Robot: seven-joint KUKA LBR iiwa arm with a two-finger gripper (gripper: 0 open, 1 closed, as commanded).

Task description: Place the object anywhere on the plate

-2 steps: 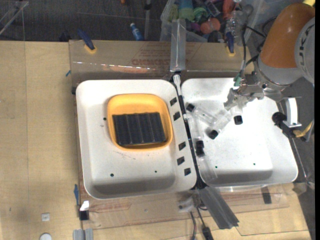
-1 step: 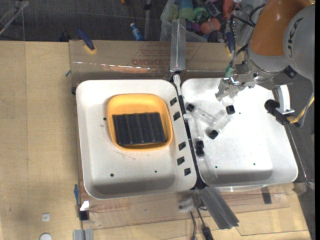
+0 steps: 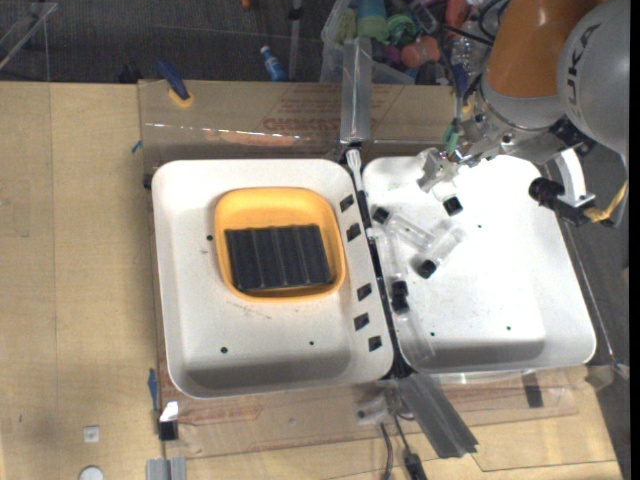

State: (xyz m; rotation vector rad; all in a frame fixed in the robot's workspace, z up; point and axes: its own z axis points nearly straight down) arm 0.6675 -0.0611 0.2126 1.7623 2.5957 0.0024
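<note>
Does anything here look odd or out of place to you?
Slightly. The dark ridged object already lies flat on the yellow plate in the left bin, while the gripper is over the right bin, above a clear, hard-to-see item lying askew.

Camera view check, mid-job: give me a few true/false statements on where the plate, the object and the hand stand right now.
1. The yellow plate sits in the left bin. True.
2. A dark ridged object lies on the plate. True.
3. The hand hangs over the left bin. False: it is over the far edge of the right bin.
4. The plate stands on the bare bench outside both bins. False: it is inside the left bin.
5. The arm comes in from the view's upper right. True.
</note>
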